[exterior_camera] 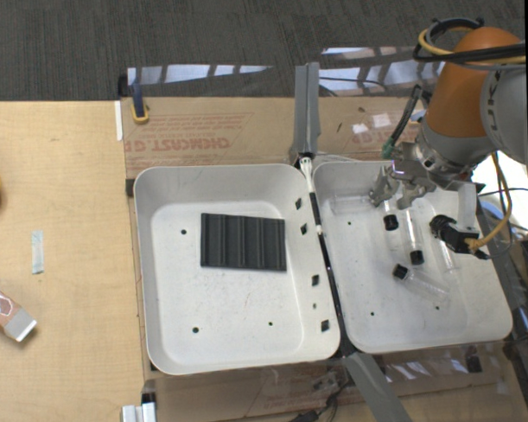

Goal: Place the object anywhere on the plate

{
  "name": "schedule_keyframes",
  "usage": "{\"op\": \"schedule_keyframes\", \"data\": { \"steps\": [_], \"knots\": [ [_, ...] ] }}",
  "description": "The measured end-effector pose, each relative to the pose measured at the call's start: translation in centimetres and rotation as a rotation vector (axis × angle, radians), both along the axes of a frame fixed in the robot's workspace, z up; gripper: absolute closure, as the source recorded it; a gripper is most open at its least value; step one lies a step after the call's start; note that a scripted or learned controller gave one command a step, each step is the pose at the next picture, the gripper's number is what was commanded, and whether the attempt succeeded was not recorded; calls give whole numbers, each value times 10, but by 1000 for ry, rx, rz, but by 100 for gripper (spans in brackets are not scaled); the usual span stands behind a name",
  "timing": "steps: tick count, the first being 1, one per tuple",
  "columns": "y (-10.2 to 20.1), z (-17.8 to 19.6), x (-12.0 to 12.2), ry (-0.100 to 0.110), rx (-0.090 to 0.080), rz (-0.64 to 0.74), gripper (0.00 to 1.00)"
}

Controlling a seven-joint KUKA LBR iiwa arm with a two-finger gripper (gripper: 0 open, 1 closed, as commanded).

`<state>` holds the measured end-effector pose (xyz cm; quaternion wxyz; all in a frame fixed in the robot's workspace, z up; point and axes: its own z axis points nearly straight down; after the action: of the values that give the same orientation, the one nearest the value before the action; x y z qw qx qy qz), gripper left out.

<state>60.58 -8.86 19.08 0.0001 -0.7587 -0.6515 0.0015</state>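
Both white bins are looking like smooth, faintly glossy plastic. The dark ribbed plate is appearing matt. The table is showing pale, smooth wood; brown cardboard is lying dull behind.

A grey arm with a rounded orange band, yellow and black cables looping around it, ends in a metal gripper with clear, black-tipped fingers.

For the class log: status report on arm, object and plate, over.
Gripper over right bin, nothing seen held. Clear tube lies in right bin. Dark plate in left bin, bare. Path looks clear.
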Motion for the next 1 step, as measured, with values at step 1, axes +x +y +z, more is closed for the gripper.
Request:
{"op": "schedule_keyframes", "data": {
  "steps": [1],
  "knots": [
    [70,0,-127,2,2,99,100]
  ]
}}
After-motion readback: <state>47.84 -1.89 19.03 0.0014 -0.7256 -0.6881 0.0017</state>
